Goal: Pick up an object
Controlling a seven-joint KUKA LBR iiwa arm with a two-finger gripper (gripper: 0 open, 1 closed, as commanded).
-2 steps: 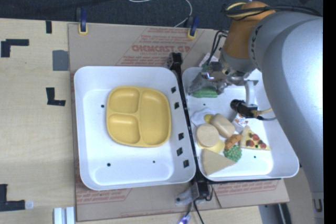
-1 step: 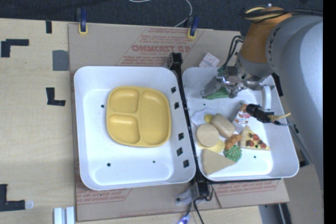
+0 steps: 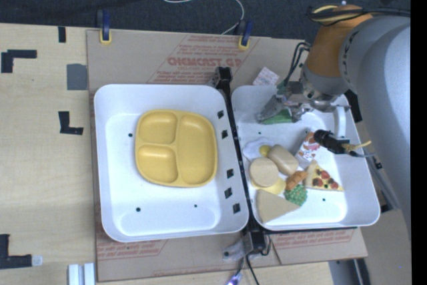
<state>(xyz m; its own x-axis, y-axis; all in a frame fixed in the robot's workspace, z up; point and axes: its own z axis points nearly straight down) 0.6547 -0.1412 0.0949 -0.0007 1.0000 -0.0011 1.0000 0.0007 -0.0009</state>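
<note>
Two shallow white plastic bins sit side by side on the surface: the left bin (image 3: 110,143) and the right bin (image 3: 357,207). One yellow three-compartment plastic plate (image 3: 177,147) lies in the left. The right bin carries a cluster of toy foods: one triangular pizza slice (image 3: 325,178), one green broccoli piece (image 3: 297,195), one round beige bun (image 3: 263,172), one pale wedge (image 3: 273,205), one green item (image 3: 275,118).

Red, partly legible "CHEMCAST" print on the cardboard sheet (image 3: 193,58).
</note>
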